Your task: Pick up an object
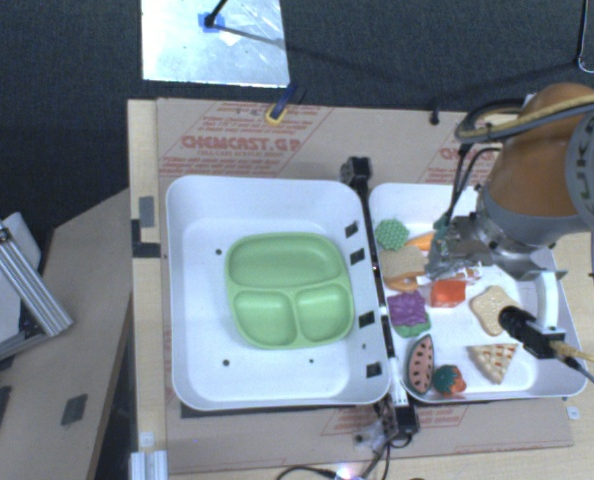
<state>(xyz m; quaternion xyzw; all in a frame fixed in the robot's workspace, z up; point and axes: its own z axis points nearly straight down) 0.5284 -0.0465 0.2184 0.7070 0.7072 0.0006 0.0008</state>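
In the right bin [562, 353], the fingers [455, 264], state unclear, hover just above the orange block [448, 293].

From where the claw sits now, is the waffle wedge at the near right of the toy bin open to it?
Probably yes. The waffle wedge lies flat with nothing on top of it; the toast slice and strawberry lie beside it, apart. The claw is over the same bin.
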